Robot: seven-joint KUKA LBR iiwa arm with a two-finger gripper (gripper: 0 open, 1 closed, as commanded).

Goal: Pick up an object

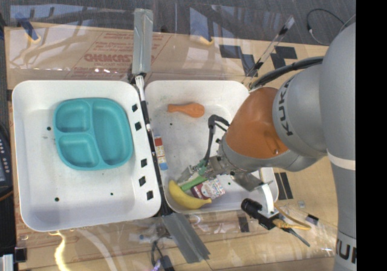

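In the right bin (181,91) a yellow banana (186,196) lies at the near edge. Beside it are a green item (195,181) and a red and white packet (211,189). An orange drumstick-shaped toy (187,109) rests near the far wall. My gripper (202,173) is low over the green item and the packet, right above the banana, and the wrist hides much of it. I cannot see anything held in it.
The left bin (30,143) holds a teal divided plate (93,132). A ridge with black clips (147,149) separates the two bins. The arm's grey and orange body (266,130) covers the right side of the right bin.
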